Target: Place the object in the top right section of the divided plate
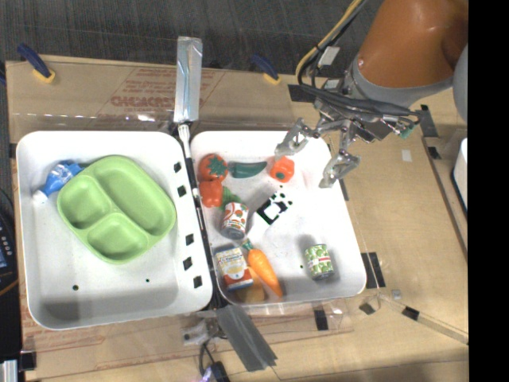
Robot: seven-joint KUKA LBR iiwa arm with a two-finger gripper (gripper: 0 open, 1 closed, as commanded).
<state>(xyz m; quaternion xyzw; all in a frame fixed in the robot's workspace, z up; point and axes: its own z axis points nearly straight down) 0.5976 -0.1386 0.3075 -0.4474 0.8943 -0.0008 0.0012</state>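
The likeliest target — a small orange toy pepper point(281, 168) — lies at the right bin's point(354, 249) twelve o'clock edge, between the spread fingers of the gripper point(316, 157), which grips nothing. It looks light, hard and slick plastic; a pinch across its rounded body seems safest. A green pepper point(246, 167) lies at its nine o'clock, a tomato point(211, 166) beyond. The green divided plate point(116, 207) sits well apart in the left bin point(48, 305) — the bin walls stand between them.

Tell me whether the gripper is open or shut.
Open: the gripper hangs over the right bin, its two fingers spread apart with nothing between them.
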